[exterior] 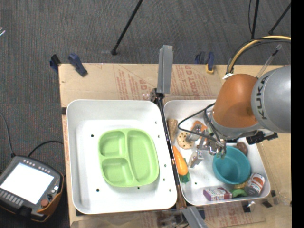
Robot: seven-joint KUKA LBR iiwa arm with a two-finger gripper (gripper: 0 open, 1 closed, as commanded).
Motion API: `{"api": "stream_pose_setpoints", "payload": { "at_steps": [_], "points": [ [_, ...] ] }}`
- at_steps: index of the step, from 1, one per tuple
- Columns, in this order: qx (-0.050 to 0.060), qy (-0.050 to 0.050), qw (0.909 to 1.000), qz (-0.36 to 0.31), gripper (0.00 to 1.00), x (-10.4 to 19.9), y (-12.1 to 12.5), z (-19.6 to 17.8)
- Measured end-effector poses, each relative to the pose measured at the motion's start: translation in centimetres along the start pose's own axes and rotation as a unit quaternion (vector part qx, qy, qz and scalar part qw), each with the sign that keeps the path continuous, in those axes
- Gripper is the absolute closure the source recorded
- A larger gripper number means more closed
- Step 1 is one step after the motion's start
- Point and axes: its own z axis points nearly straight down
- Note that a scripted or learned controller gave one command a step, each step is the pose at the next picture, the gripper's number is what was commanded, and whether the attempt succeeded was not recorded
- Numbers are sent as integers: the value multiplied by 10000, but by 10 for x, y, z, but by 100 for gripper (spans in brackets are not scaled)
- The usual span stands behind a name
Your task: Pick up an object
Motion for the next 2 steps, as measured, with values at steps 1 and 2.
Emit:
{"api": "stream_pose_setpoints", "payload": {
  "at_steps": [1, 2],
  "points": [
    [6, 30, 9951, 990, 0, -61, 9, 0],
    [8, 34, 9917, 1283, 0, -11, -80, 1]
  ]
}}
